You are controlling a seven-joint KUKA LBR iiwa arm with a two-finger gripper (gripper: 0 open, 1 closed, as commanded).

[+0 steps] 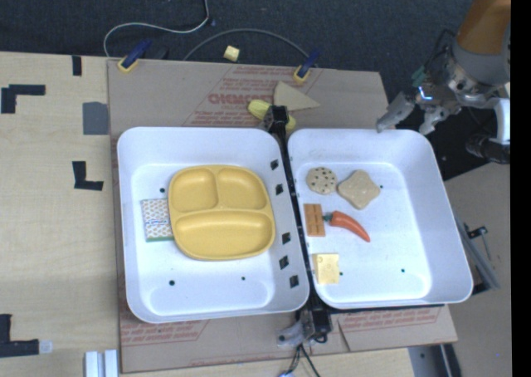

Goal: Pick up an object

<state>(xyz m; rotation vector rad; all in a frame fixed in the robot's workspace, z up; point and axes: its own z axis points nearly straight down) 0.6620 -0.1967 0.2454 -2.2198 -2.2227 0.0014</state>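
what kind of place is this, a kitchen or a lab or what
Most likely a robotics lab bench, not a kitchen. Two white bins sit clamped on cardboard, the food pieces like the cookie and carrot look like toys, and a robot arm's gripper hangs over the right bin's corner.

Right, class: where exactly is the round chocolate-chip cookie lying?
The round chocolate-chip cookie lies in the right white bin, near its upper left corner, just left of the tan bread slice.
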